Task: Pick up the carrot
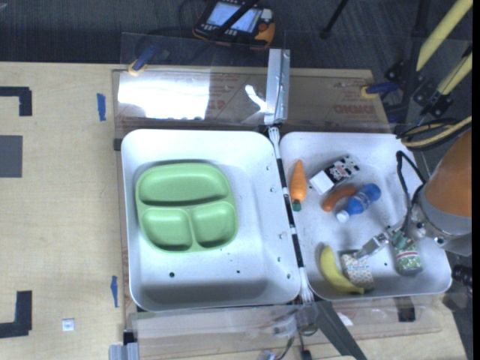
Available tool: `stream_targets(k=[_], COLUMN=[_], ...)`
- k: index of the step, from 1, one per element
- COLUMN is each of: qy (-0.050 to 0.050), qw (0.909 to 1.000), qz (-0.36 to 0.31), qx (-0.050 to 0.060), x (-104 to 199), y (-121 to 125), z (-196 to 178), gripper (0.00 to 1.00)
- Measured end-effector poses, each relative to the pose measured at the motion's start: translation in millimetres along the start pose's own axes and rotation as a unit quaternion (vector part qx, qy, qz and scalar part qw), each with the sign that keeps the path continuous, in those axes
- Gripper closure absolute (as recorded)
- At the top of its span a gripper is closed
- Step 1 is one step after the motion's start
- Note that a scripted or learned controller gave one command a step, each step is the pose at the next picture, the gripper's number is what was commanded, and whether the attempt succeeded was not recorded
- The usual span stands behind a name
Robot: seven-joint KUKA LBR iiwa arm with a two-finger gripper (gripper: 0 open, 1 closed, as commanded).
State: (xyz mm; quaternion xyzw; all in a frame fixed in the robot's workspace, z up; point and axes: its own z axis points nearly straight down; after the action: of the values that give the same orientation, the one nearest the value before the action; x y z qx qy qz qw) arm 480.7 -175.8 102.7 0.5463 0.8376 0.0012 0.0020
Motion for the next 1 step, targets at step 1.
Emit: stream_targets(k=[1], qy=[-0.001], qw=[0.9968], qz=[0.080], qx=[-0.002], x=[40.3], y=[58.2], z=[15.9], gripper=[0.00])
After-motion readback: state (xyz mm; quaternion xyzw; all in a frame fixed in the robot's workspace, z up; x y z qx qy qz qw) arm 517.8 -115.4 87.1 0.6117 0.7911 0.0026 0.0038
